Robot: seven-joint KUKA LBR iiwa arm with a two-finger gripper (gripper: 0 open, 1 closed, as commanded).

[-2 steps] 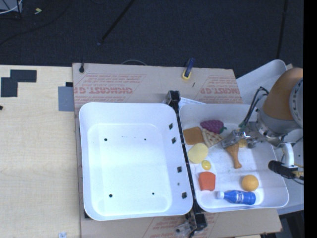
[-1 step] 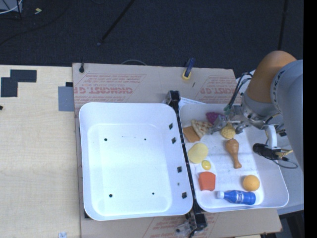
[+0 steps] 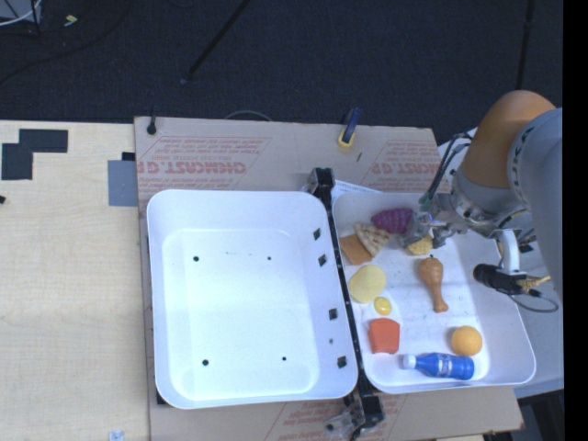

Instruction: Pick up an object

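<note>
Over right bin (image 3: 514, 361): end effector (image 3: 428, 231) beside grapes (image 3: 393, 219).

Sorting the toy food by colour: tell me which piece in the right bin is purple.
The grape bunch, at the far end of the right bin beside the gripper. The others are yellow, orange, red, tan or brown; the bottle is blue.

A robotics lab: white bins (image 3: 241, 211) on a cardboard-covered bench (image 3: 220, 159), loose cables (image 3: 216, 26).
</note>
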